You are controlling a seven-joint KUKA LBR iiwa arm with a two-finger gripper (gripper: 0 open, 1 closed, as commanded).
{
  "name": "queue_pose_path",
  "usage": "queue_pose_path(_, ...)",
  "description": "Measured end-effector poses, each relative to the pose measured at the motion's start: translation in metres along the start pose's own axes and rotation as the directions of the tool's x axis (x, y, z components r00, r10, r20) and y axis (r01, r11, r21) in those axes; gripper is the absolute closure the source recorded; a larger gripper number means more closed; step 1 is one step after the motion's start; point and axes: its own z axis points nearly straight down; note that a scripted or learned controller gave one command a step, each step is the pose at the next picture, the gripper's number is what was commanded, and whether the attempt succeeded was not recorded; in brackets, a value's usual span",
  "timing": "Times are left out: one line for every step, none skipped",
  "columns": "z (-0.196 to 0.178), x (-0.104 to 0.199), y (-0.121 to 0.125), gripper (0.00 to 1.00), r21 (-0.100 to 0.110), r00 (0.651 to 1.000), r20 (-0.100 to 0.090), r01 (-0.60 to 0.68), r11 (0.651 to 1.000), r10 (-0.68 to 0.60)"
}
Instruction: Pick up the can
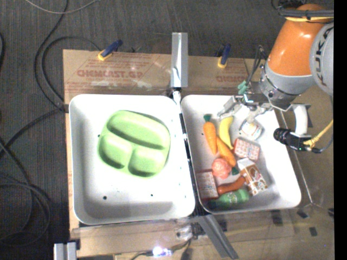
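The can is a small silvery-white tin, tilted, at the back of the right bin, between the banana and a patterned carton. My gripper hangs directly over it, at the end of the grey arm with the orange band, which reaches in from the right. The gripper's metal parts hide the can's upper edge. Whether the can rests in the bin or hangs from the gripper does not show.
The right bin also holds a carrot, a tomato, a dark red pack, a green bottle and a second carton. A green moulded shape lies in the left bin.
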Motion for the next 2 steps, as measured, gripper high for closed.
queue_pose_path(-0.017, -0.090, -0.022, 0.00, -0.002, 0.993, 0.002, -0.116, 0.993, 0.116)
queue_pose_path(0.058, -0.125, -0.022, 0.00, 0.000, 0.967, 0.001, -0.255, 0.967, 0.255)
